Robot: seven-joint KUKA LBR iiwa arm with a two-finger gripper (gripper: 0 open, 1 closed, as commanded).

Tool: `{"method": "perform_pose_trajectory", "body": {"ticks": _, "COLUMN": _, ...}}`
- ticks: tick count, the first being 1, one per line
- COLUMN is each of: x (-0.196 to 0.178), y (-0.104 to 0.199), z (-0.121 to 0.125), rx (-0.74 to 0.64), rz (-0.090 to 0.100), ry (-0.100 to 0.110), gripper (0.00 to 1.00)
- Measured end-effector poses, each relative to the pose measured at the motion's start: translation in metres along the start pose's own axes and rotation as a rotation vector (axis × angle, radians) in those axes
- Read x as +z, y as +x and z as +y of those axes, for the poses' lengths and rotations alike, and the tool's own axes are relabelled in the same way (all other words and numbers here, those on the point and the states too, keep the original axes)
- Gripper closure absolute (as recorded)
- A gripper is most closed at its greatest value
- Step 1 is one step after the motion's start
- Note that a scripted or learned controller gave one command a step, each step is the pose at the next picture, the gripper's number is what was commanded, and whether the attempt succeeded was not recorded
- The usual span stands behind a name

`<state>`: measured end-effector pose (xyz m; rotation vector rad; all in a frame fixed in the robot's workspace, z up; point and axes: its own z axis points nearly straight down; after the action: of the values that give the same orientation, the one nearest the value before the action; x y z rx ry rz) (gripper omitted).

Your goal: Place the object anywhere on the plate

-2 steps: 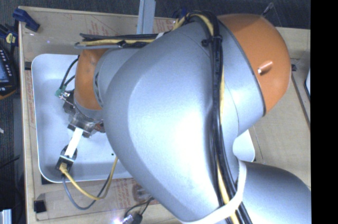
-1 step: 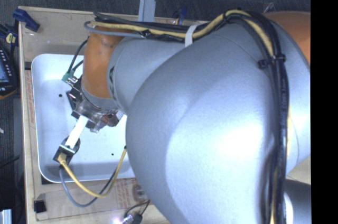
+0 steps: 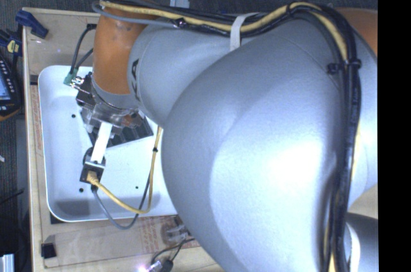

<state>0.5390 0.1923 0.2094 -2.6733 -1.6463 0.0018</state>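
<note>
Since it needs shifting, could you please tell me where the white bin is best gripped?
Pinch the white bin by its left rim, coming from the view's left: that raised lip lies bare, while the grey arm covers its right side.

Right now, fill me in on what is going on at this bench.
The grey KUKA arm reaches in from the right, and its bulk covers most of the view. Its orange band and wrist sit above the left white bin, with the gripper low over the bin's floor. From this angle I cannot tell whether it holds anything, and the arm hides much of the bench.
</note>
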Motion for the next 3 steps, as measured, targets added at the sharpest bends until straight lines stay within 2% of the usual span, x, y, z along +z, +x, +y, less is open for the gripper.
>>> {"method": "perform_pose_trajectory", "body": {"ticks": 1, "x": 0.0118, "y": -0.0224, "z": 0.0759, "rx": 0.246, "rz": -0.003, "ry": 0.002, "gripper": 1.00}}
{"method": "perform_pose_trajectory", "body": {"ticks": 2, "x": 0.0117, "y": -0.0218, "z": 0.0754, "rx": 0.245, "rz": -0.003, "ry": 0.003, "gripper": 0.00}}
{"method": "perform_pose_trajectory", "body": {"ticks": 3, "x": 0.0030, "y": -0.0203, "z": 0.0739, "rx": 0.237, "rz": -0.005, "ry": 0.006, "gripper": 1.00}}
